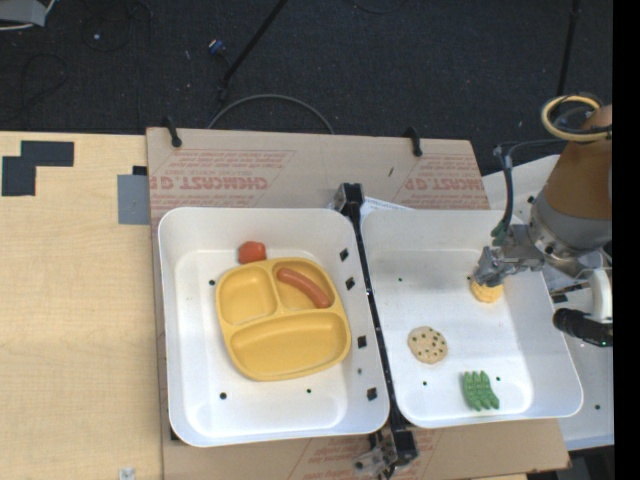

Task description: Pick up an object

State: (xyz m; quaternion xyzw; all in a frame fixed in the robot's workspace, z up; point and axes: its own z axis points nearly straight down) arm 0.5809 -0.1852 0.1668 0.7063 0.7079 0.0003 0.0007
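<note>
Right bin (560, 393): yellow piece (486, 290) at mid-right of frame, cookie (428, 344) and green item (480, 390) lower. Tool (493, 268) directly over the yellow piece; finger state cannot be told. Risk: an off-centre grip may let the piece slip out.

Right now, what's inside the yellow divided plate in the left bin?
The yellow divided plate holds one reddish sausage, lying in its upper right compartment. The other two compartments show only bare yellow. A red tomato-like piece sits outside, touching the plate's upper left rim.
</note>
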